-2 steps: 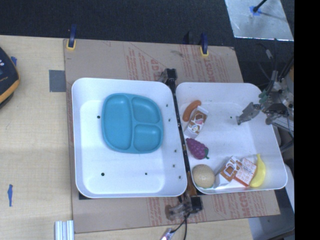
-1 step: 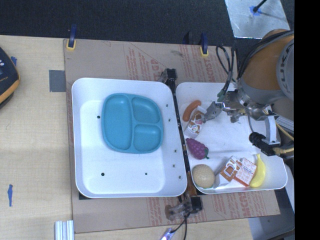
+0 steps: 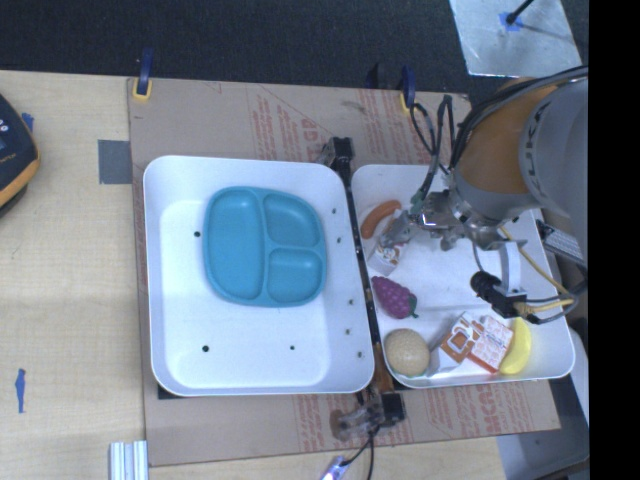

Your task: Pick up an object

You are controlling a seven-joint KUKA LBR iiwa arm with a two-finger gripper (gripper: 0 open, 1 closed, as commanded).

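Note:
The right bin (image 3: pixel 440 278) holds several toy foods. An orange-brown sausage (image 3: pixel 380 215) lies at its upper left, and a small white and brown item (image 3: pixel 386 257) sits just below it. Further down the left side are purple grapes (image 3: pixel 393 296) and a round beige bun (image 3: pixel 406 351). A red and white carton (image 3: pixel 476 341) and a yellow banana (image 3: pixel 518 348) lie at the front right. My gripper (image 3: pixel 398 234) reaches in from the right, low over the bin's upper left, right beside the sausage and just above the small white item.
The left bin (image 3: pixel 180 348) carries a blue divided plate (image 3: pixel 265 245) in its upper half. The grey arm with its orange band (image 3: pixel 500 153) and loose cables covers the right bin's upper right. A black and yellow device (image 3: pixel 12 153) lies at the bench's far left.

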